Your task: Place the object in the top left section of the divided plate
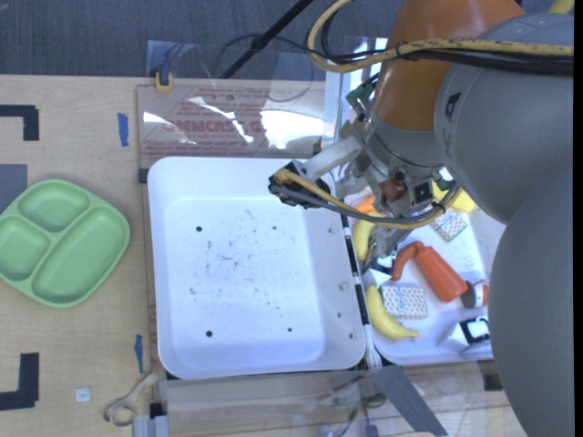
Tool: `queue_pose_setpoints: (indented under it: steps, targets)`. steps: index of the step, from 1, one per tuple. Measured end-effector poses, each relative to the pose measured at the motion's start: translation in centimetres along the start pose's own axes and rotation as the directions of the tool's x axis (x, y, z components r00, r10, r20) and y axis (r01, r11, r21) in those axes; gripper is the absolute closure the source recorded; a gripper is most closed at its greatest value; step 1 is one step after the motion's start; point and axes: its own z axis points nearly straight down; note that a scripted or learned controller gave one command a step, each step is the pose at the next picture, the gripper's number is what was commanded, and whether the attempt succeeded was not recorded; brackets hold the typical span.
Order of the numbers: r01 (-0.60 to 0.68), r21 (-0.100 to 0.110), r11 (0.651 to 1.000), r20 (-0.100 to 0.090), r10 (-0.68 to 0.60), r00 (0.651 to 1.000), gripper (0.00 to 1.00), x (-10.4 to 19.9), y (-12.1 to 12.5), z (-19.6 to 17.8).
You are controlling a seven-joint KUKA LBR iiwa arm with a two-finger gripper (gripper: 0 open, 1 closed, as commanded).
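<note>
The green divided plate (61, 242) lies on the wooden bench at the far left, with nothing in its three sections. My gripper (383, 237) hangs below the grey wrist, low over the left part of the right bin (428, 353), and the wrist hides most of it. Right under it lie a yellow banana (363, 237) and an orange-red bottle (434, 272). A second banana (386, 319) and a checkered square packet (404, 300) lie nearer the front. I see nothing clearly held.
The left white bin (246, 271) sits between the plate and the arm. A black cable bundle (301, 189) juts left from the wrist over that bin's far right corner. Another checkered packet (451, 226) and a white-and-black item (469, 330) lie in the right bin.
</note>
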Motion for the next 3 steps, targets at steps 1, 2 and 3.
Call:
queue_pose_setpoints:
  steps: [1, 2, 3]
  targets:
    - [0.029, 0.001, 1.000, 0.002, -0.029, 1.000, 0.00, -4.8, 1.6, -2.3]
    - [0.015, -0.001, 1.000, 0.000, -0.015, 1.000, 0.00, -5.5, 3.9, -3.2]
    - [-0.076, 0.002, 0.997, 0.003, 0.076, 0.997, 0.00, -7.0, 7.8, -1.0]
